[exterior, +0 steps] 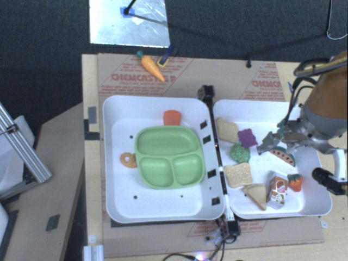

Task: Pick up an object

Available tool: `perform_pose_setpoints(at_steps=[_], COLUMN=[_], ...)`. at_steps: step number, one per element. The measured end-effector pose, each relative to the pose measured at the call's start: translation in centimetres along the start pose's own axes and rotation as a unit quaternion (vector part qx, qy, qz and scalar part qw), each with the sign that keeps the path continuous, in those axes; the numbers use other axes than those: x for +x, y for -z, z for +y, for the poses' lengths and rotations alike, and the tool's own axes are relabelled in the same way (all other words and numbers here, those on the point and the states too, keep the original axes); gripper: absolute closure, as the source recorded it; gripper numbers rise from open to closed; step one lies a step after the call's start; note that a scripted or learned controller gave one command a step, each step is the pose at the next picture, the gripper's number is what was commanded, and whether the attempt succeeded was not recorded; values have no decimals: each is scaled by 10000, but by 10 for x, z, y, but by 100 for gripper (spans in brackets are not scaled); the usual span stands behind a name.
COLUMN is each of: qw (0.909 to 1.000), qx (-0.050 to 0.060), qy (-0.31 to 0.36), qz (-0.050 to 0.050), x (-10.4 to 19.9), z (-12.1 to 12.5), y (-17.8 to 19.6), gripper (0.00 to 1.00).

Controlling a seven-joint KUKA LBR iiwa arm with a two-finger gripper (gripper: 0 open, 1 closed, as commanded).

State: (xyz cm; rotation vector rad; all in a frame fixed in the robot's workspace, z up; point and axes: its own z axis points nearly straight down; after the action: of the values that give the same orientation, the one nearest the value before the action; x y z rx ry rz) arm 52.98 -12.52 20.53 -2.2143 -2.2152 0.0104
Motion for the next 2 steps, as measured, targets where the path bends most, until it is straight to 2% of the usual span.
perform_pose_setpoints(at_steps=[1, 2], qw=[10000, 10000], qx=[-63, -37], qy=[14, 3], qz=[-10, -4], x=[0, -2], z=[3, -4], y=[6, -54], gripper=[0, 0])
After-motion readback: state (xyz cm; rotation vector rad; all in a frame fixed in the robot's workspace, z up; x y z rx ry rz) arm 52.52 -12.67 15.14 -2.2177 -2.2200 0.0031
